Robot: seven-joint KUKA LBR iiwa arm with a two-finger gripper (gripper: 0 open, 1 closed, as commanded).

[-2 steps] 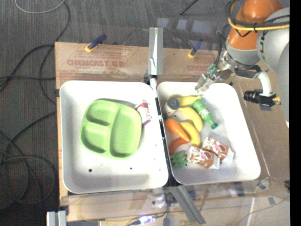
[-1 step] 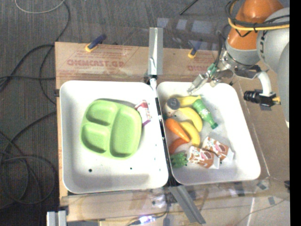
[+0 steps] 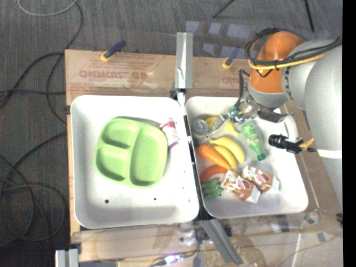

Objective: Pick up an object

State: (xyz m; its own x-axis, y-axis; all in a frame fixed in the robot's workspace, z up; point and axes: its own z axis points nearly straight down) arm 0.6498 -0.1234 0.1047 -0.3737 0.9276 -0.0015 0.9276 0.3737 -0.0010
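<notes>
The left bin (image 3: 83,166) holds a green divided tray (image 3: 132,152) lying flat near its middle, with three compartments showing on its upper face. At the bin's right wall, just beside the tray's upper right corner, a small red-and-white packet (image 3: 171,132) leans against the rim. A grey upright divider (image 3: 181,60) stands on the surface (image 3: 122,74) behind the gap where the two bins meet. The right bin (image 3: 289,202) is crowded: a small silvery round can (image 3: 199,127) sits near its upper left corner, with an orange carrot (image 3: 214,156) below it lying at a slant, and a bunch of yellow bananas (image 3: 229,148) touching the carrot on its right side. Lower down, a reddish round piece (image 3: 211,173) and a bit of green leafy stuff (image 3: 211,189) lie by the left wall, and two red-and-white cartons (image 3: 249,182) rest side by side toward the bin's front. A clear green bottle (image 3: 252,140) lies just right of the bananas. The tool (image 3: 236,115) is low over the upper part of the right bin, close above the bananas and the bottle; how far its tips are spread, and whether anything sits between them, cannot be told from this slant. The grey arm (image 3: 325,104) with its orange band (image 3: 276,65) comes in from the right.
</notes>
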